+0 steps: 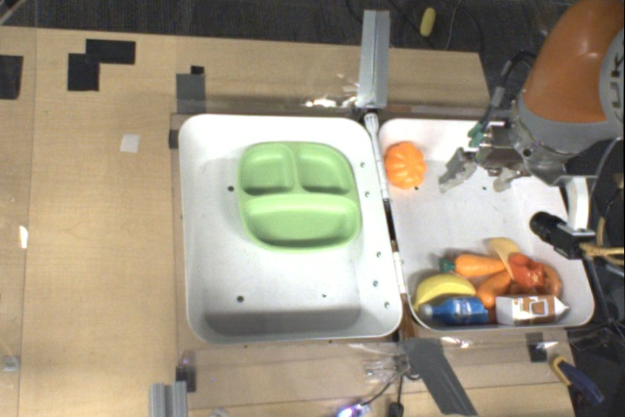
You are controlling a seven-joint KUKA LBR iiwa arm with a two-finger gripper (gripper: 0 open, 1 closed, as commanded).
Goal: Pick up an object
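Even overhead light, mildly soft focus; glare whitens the left bin (210, 210), soft shadow along its near wall.

Green divided plate (297, 193), orange pumpkin (405, 164), yellow banana (442, 287), white bins (210, 239)

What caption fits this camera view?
Gripper open above the right bin, near an orange pumpkin.

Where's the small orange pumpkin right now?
The pumpkin sits in the right bin, at its upper left corner against the divider, left of the gripper and apart from it.
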